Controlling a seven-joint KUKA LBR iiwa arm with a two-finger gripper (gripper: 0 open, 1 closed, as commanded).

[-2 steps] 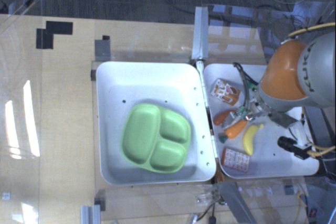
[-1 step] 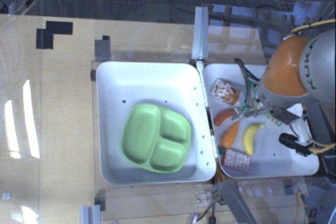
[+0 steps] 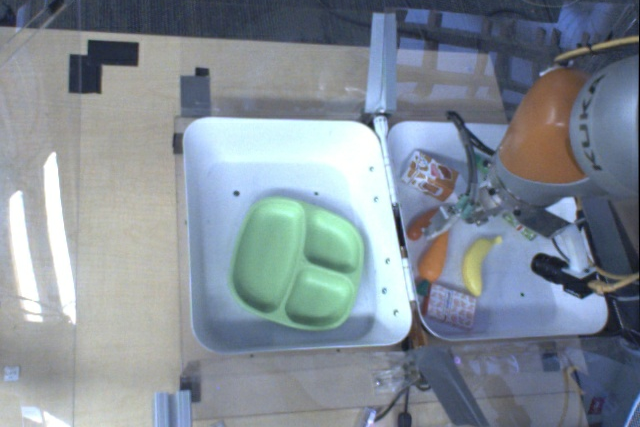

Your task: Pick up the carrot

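Note:
The carrot (image 3: 433, 258) is an orange, stubby piece lying in the right bin (image 3: 560, 315) near its left wall, tilted. My gripper (image 3: 468, 207) hangs over the middle of that bin, just above and to the right of the carrot's upper end. The grey wrist and the orange band hide most of it. Nothing is visibly held.
A yellow banana (image 3: 477, 264) lies right of the carrot. A small reddish piece (image 3: 421, 223) sits just above it, an orange-and-white carton (image 3: 430, 174) farther back, and a red patterned packet (image 3: 450, 307) at the front. The left bin (image 3: 215, 175) holds a green divided plate (image 3: 296, 262).

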